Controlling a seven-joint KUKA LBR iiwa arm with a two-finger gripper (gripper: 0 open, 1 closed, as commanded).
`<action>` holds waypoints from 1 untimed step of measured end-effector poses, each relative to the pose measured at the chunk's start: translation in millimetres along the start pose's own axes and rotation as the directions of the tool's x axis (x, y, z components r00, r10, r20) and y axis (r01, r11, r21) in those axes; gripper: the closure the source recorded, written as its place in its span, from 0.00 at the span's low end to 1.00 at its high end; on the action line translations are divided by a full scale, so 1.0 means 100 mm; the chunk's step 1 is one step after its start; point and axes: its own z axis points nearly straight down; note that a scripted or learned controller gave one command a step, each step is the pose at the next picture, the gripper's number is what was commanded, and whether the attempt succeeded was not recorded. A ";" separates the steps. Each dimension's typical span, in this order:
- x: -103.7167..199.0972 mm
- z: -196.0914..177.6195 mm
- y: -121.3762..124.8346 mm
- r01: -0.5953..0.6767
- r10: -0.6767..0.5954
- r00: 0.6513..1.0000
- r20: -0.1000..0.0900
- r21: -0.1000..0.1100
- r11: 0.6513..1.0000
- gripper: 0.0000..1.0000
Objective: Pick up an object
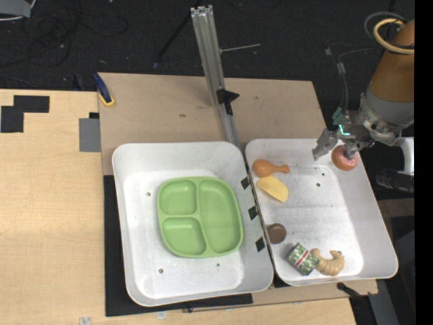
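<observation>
My gripper [338, 149] hangs over the far right corner of the right bin [352, 215], its fingers spread apart. One grey finger [323, 145] points down on the left. A small red and pink round object [345, 158] sits just below the gripper by the bin's right rim, close to the other finger; I cannot tell whether it is touched. In the same bin lie an orange drumstick-shaped toy [270, 168], a yellow wedge [274, 189], a brown round piece [276, 233], a green and white packet [300, 258] and a tan curled object [330, 263].
The left bin [135, 181] holds a green divided plate [200, 217]. A metal post [211, 66] stands behind the bins, between them. Black clips [252, 212] sit along the shared rim. The middle of the right bin's floor is bare.
</observation>
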 end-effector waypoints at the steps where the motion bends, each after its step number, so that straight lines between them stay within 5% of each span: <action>1: 0.00 -0.03 0.01 0.001 -0.001 1.000 0.001 -0.006 1.000 0.00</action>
